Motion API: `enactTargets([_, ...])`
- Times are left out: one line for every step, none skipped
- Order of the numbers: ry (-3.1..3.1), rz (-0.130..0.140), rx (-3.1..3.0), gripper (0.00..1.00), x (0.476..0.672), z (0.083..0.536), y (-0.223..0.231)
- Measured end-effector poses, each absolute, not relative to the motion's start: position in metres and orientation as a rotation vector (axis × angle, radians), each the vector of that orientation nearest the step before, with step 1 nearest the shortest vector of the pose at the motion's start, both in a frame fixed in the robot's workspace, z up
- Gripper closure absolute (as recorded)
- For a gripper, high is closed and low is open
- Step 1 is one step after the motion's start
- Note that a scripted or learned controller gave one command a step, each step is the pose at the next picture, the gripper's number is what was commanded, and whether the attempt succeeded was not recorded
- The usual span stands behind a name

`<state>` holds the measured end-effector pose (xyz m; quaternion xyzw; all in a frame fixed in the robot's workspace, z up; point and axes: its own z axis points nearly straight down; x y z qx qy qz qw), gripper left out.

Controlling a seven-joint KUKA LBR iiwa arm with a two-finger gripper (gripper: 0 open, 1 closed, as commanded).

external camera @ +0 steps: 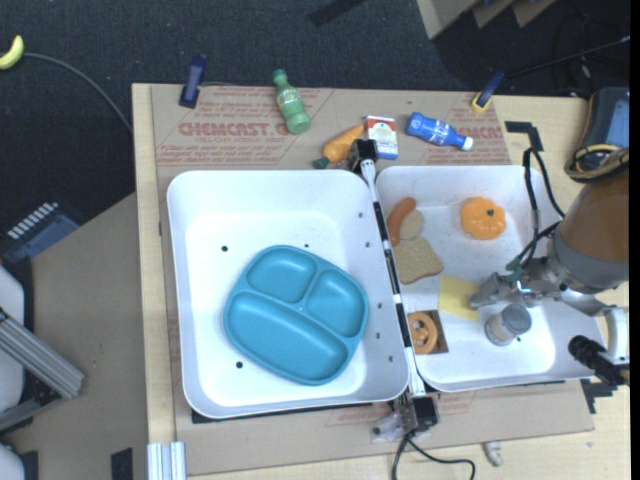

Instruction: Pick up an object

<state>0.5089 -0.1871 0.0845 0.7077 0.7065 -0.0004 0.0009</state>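
Lowered into the right bin [440, 372] near its front right part, the hand [505, 313] is seen from above, and whether it is spread or closed cannot be told; nothing can be made out in its grip. Just beside the hand, toward the bin's middle, a yellow flat piece [457, 294] is laid, and a pretzel [424, 332] is placed against the bin's front left wall. A slice of toast [417, 260] is set further back along the left wall, with a sausage [402, 218] touching its far edge. An orange pumpkin-like toy [483, 218] is placed toward the bin's back right corner, well apart from the hand. The left bin [200, 268] is occupied by a blue divided plate [295, 313], laid nearer the front. Along the worktop's [165, 148] far edge, behind the bins, a green bottle [291, 102], a carrot [344, 143], a small red and white carton [381, 136] and a blue bottle [438, 131] lying on its side are ranged from left to right.
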Motion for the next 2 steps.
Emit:
enactTargets([2.222, 0.000, 2.224, 0.00, 0.488, 0.084, -0.169])
enactTargets([2.223, 0.001, 2.219, 0.00, 0.529, 0.084, -0.123])
